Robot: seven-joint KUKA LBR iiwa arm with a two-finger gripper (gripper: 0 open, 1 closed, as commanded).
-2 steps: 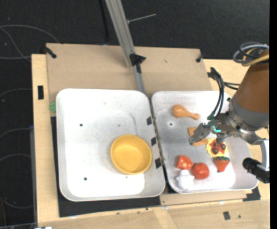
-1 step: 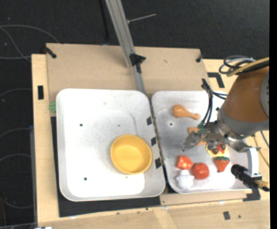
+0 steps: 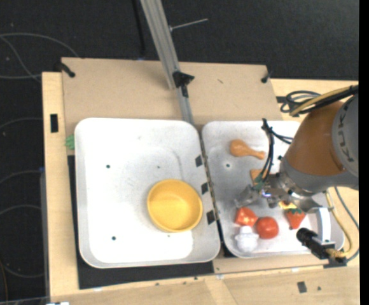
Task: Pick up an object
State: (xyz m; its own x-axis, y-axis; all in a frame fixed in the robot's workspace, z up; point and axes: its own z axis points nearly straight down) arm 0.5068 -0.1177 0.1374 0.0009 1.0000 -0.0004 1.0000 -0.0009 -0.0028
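**Gripper low over a crowded right bin, target toys close together**

Here the arm reaches in from the right and its gripper point(image 3: 267, 192) hangs low over the middle of the right bin point(image 3: 219, 138); whether it is spread or pressed together cannot be told at this slant, and nothing is seen pinched in it.

The likeliest targets lie just in front of it: a red tomato-like toy point(image 3: 268, 227), a smaller red-orange piece point(image 3: 245, 217) and a white toy point(image 3: 245, 239), all 3 touching or nearly so near the bin's front wall. They look like light, stiff plastic play food, smooth and apt to roll or slip, so a grasp across the round red one's middle seems safest.

An orange drumstick-shaped toy point(image 3: 246, 149) lies apart toward the back, with more room around it. Another red piece point(image 3: 295, 218) sits just beside the arm's wrist. A yellow bowl point(image 3: 174, 205) rests in the left bin point(image 3: 108, 138), well apart from the action. Crowding and the near wall are the main obstacles on the desk point(image 3: 133, 88).
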